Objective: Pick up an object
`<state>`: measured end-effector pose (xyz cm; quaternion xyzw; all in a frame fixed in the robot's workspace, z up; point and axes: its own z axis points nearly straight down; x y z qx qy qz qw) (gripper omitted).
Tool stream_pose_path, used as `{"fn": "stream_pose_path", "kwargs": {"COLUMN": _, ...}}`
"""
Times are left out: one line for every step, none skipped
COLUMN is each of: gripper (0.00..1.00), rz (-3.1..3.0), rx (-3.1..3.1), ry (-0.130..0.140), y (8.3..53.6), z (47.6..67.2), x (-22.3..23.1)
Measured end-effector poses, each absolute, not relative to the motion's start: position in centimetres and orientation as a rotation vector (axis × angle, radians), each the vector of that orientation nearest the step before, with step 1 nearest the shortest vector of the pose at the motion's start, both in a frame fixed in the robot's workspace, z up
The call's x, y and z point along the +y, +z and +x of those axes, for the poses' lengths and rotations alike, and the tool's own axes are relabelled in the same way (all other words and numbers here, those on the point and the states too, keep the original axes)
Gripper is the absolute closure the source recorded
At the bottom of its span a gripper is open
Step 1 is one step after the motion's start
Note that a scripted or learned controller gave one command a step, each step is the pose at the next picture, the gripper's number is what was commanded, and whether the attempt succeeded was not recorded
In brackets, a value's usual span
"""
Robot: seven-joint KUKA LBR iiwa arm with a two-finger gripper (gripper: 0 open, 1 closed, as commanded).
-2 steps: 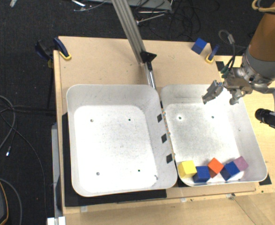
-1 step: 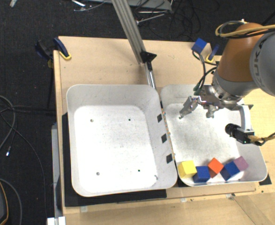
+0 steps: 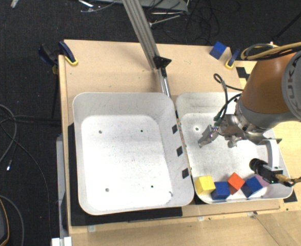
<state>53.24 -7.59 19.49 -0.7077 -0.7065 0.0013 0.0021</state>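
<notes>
My gripper [image 3: 219, 138] hangs over the middle of the right bin [image 3: 191, 106], its two grey fingers spread apart and nothing between them. Along the bin's near edge lie a yellow cube [image 3: 205, 184], a blue cube [image 3: 221, 190], an orange cube [image 3: 236, 181] and a second blue cube [image 3: 252, 186]. The gripper is well above and behind that row, touching none of the cubes. The arm's orange wrist covers the bin's right side.
The left bin [image 3: 88, 111] sits beside the right one, sharing a raised middle rim. A small blue block [image 3: 218, 49] rests on the wooden bench at the back right. A slanted metal pole [image 3: 142, 27] ends near the bins' far edge.
</notes>
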Motion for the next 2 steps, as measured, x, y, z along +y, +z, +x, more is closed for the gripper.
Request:
{"fn": "stream_pose_path", "kwargs": {"gripper": 1.00, "rz": -2.224, "rx": -2.222, "ry": -0.001, "y": 20.5, "z": 53.5, "x": -7.7}}
{"fn": "stream_pose_path", "kwargs": {"gripper": 1.00, "rz": -2.210, "rx": -2.225, "ry": 0.002, "y": 19.4, "z": 50.5, "x": -2.5}}
